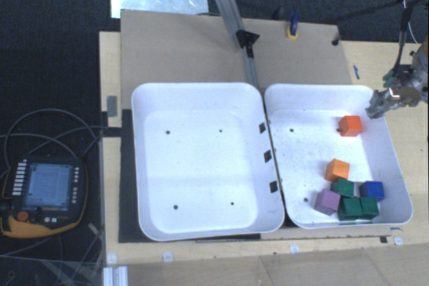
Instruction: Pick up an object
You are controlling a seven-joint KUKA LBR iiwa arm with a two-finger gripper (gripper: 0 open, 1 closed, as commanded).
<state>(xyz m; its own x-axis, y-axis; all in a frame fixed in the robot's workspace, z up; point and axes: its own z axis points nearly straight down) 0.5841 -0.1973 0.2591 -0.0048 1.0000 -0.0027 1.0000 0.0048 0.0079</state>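
The gripper (379, 104) is at the upper right rim of the right bin (295, 104); how far it is open I cannot tell. The red-orange cube (350, 125) lies near it, at its 8 o'clock. Further at 6 o'clock lie an orange cube (337, 169), green blocks (350, 207), a blue cube (372, 189) and a purple cube (328, 201).

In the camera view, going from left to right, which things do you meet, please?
Handheld control pad → left bin → right bin → purple block → blue block → gripper.
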